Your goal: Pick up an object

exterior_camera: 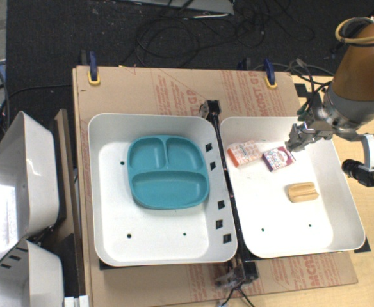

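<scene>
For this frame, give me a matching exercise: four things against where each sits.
Things:
1. teal divided plate
2. tan bun-shaped piece
3. purple-and-white packet
4. orange-and-white packet

Places:
A. right bin, by the gripper
B. left bin
C. right bin, near the divider
D. right bin, nearest the front of the three

Pairs: 1-B, 2-D, 3-A, 4-C

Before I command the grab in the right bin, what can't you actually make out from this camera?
- Gripper: finger state too small and dark to tell, above the purple packet.
- Contact between gripper and packet: unclear from this slant.
- Print on the packet and the orange-white carton: too small to read.
- Arm: cut off by the frame's edge.
</scene>
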Robot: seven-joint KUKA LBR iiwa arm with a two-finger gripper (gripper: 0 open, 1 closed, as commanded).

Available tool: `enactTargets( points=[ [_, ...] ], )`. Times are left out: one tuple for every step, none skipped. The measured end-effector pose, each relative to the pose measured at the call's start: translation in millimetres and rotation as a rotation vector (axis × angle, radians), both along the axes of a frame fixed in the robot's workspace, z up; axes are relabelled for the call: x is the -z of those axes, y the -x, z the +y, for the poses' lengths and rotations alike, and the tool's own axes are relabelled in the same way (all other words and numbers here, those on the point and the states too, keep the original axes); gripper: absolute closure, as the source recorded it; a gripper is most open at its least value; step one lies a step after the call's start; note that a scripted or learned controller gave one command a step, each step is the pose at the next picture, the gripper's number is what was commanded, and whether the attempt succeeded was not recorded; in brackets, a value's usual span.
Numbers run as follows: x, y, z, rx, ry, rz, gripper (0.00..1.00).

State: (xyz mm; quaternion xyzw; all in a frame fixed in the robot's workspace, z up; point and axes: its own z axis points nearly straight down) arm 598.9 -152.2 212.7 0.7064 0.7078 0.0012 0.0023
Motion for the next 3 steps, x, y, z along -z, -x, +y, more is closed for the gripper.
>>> enactTargets(
  points=[
    [-60, 6, 1, -0.001, 0.000, 0.001, 1.00],
    [-43, 15, 57, -0.004, -0.002, 0.007, 1.00],
    [-29, 20, 104, -0.005, -0.002, 0.007, 1.00]
  ],
)
